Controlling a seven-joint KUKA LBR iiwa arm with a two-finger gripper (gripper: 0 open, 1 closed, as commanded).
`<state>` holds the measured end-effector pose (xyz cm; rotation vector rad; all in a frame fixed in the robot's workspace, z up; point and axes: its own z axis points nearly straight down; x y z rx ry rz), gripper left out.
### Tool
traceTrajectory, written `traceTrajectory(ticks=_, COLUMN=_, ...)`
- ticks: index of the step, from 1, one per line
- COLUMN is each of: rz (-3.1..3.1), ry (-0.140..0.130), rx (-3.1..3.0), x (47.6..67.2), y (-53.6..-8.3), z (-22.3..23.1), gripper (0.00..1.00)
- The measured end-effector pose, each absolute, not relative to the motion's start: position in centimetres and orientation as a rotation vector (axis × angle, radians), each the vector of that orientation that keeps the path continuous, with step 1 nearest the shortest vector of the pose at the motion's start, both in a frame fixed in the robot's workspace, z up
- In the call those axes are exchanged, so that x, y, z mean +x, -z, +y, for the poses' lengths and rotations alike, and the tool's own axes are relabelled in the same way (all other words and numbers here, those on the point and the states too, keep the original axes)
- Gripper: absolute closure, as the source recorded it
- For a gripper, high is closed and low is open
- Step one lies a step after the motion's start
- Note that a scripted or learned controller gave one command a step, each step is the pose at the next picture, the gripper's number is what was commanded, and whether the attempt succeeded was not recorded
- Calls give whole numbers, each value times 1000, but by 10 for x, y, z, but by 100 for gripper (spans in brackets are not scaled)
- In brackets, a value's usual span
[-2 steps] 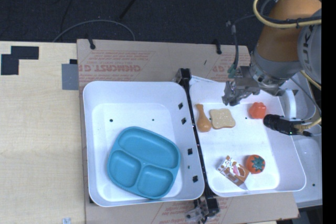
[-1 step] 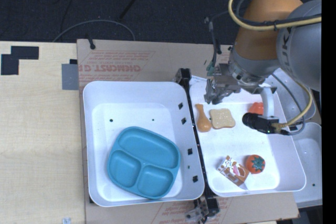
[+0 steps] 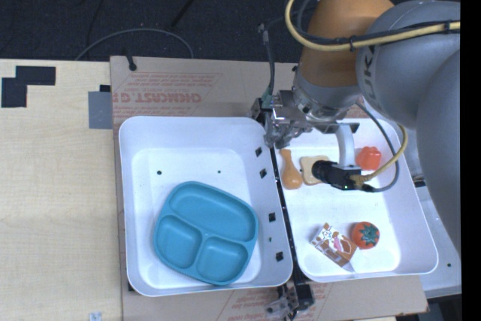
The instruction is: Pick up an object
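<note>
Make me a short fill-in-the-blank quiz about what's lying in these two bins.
1. The blue divided plate lies in the ____ bin.
2. The plate has ____ compartments.
3. The tomato lies in the ____ bin.
4. The small packet lies just ____ of the tomato.

Missing words: left; three; right; left

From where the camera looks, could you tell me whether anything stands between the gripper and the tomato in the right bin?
Nothing visible does. The gripper hangs over the right bin's far left corner; the tomato lies apart toward the near side, with a small packet beside it, off the line.
</note>
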<state>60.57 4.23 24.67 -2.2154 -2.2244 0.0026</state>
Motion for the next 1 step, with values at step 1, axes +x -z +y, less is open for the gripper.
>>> traceTrajectory(ticks=1, rz=-2226, ry=-1, rx=-2213, x=613, y=-248, z=102, gripper=100)
